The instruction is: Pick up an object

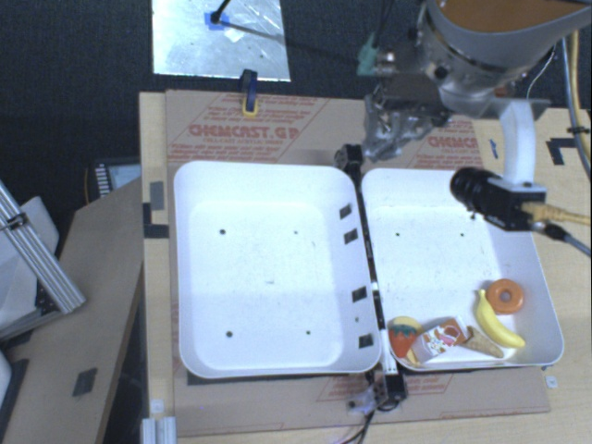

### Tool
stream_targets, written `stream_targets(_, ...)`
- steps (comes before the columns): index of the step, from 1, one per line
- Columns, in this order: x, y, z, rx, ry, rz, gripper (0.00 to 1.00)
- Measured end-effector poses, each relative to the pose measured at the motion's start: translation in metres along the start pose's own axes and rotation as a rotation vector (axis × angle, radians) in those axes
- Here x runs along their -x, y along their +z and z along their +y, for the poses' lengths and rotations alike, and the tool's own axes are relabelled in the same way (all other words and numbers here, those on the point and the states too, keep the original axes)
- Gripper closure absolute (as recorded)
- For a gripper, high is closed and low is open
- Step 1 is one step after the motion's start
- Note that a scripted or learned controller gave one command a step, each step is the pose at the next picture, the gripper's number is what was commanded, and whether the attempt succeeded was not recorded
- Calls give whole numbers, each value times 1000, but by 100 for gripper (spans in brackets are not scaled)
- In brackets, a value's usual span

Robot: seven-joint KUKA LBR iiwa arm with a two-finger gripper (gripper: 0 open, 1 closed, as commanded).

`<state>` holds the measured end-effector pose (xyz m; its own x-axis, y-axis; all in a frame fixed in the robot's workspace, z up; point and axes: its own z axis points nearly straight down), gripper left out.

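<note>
Fingers [393, 139]: blurred metal under the wrist. I cannot tell whether they are spread or closed, and no object is visible between them.

Grey arm with orange band [499, 17]: hangs over the far rim of the loaded white bin [435, 248], near that bin's far corner on the seam side. A black cylindrical unit on a white bracket [486, 194] sits over the same bin's far half, on the side away from the seam.

Cardboard-covered tabletop [240, 129]: carries both bins. The second shallow white bin [182, 276] lies across the seam from the loaded bin.

Task objects, all bunched along the loaded bin's near wall, well apart from the arm's tool end:
- yellow plastic banana [498, 322], toward the near corner away from the seam
- small white-and-red carton [440, 339], lying flat near the middle of the near wall
- round orange-red fruit with green top [403, 337], at the near seam-side corner, just beside the carton
- orange ring-shaped piece [505, 295], just beyond the banana from the near wall
- small tan wedge [482, 343], between carton and banana; identity unclear

Progress, as judged: nothing lifted, and every candidate lies in the bin. Still to do: travel across the bin to the near wall, descend, grasp, raise. The crowding against the wall looks likely to hamper a clean grip.
</note>
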<state>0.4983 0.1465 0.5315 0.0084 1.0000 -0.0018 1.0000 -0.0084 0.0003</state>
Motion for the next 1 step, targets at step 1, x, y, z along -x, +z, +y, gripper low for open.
stream_targets(1, -37, 124, -14, -11, -15, -2, 100)
